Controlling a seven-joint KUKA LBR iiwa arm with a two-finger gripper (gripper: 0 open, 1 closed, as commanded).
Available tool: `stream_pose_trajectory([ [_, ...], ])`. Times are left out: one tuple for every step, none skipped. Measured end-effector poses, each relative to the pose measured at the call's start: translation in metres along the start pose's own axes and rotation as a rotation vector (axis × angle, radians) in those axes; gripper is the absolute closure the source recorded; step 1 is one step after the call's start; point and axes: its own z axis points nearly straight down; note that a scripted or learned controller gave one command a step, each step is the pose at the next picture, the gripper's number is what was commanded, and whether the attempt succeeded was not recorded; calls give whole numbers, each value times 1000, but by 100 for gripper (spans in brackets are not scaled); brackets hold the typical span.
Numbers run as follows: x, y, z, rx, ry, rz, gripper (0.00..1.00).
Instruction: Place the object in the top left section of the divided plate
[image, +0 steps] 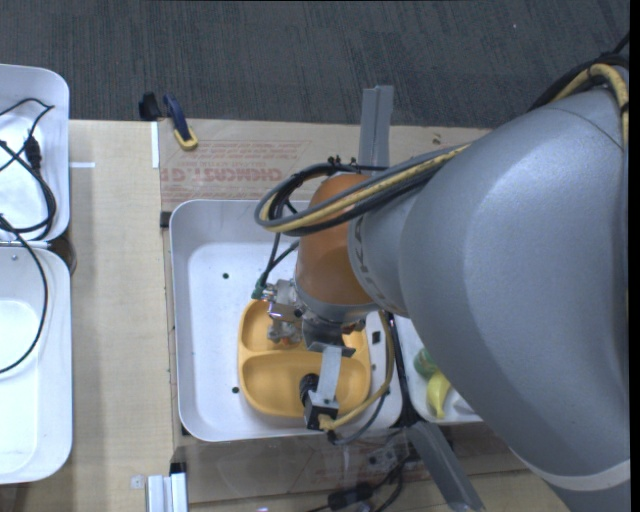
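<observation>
Reaching in from the right with a grey arm (520, 280), orange band above the wrist. Hanging the gripper (290, 320) low over the upper part of a yellow divided plate (262, 385). Cannot tell whether open, closed or holding anything, with the wrist covering it. Resting the plate in the lower right of a white bin (200, 300). Showing a yellow-green item (435, 388) past that bin's right wall, partly under the arm.
</observation>
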Motion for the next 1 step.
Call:
stream_pose_trajectory([
  [0, 1, -1, -2, 1, 0, 0],
])
